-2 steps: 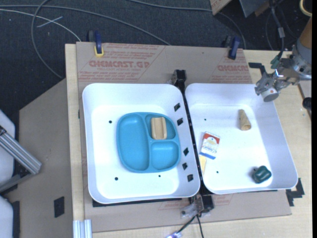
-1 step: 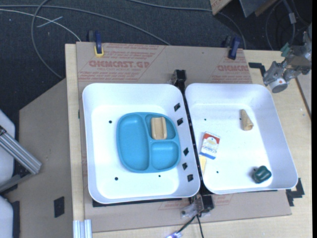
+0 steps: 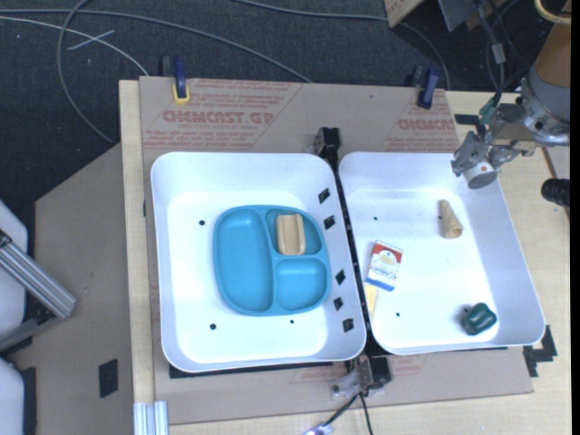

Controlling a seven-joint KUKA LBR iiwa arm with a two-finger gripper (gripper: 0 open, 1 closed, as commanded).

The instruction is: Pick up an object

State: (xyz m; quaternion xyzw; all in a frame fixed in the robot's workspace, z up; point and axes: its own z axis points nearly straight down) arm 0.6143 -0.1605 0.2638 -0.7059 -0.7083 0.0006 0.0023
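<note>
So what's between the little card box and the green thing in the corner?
Nothing: in the camera view, bare white bin floor runs from the card box to the green object.

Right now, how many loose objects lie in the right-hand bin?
3: a tan wooden piece near the far right, a small card box near the left wall, and a dark green object in the near right corner.

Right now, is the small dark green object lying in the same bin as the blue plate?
No, the small dark green object lies in the right white bin; the blue divided plate is in the left one.
</note>
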